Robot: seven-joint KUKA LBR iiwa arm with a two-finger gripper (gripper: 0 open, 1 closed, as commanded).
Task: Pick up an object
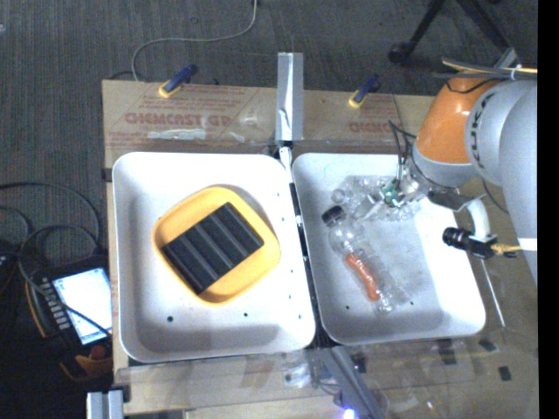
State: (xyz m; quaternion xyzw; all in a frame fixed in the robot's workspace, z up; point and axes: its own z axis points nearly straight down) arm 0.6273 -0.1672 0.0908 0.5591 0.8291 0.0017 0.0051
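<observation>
matt white plastic bins [131, 234]; a glossy yellow plastic tray [218, 243] with black ribs; crinkled clear plastic wrap [371, 195].

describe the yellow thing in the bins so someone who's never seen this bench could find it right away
Of the two white bins side by side, look in the left bin. Near its middle lies the yellow tray, a flat rounded block turned at an angle. Its black ribbed insert sets it apart from the clear plastic clutter in the right bin.
</observation>
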